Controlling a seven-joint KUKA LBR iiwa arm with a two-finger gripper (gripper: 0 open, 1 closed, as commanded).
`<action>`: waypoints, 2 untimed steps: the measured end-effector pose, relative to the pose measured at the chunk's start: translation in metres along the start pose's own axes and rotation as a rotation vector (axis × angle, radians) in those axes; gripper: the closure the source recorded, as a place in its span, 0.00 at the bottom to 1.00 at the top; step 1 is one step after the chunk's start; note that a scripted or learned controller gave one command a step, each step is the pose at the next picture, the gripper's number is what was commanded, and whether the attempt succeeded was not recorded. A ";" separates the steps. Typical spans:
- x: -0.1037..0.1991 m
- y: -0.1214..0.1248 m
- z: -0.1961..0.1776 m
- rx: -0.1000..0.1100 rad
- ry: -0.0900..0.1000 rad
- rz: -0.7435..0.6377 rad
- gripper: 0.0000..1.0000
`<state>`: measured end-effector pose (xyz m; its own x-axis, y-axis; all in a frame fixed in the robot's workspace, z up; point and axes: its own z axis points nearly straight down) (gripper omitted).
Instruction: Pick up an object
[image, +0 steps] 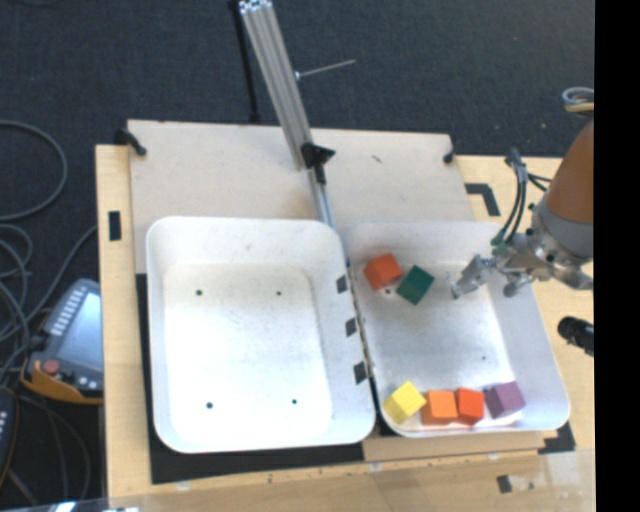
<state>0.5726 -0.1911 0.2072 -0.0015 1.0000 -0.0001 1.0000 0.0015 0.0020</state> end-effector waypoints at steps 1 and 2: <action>0.058 0.016 0.080 0.008 0.003 -0.005 0.00; 0.084 0.077 0.110 0.002 -0.001 -0.006 0.00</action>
<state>0.6494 -0.1067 0.0974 -0.0072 1.0000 -0.0014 1.0000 0.0072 -0.0003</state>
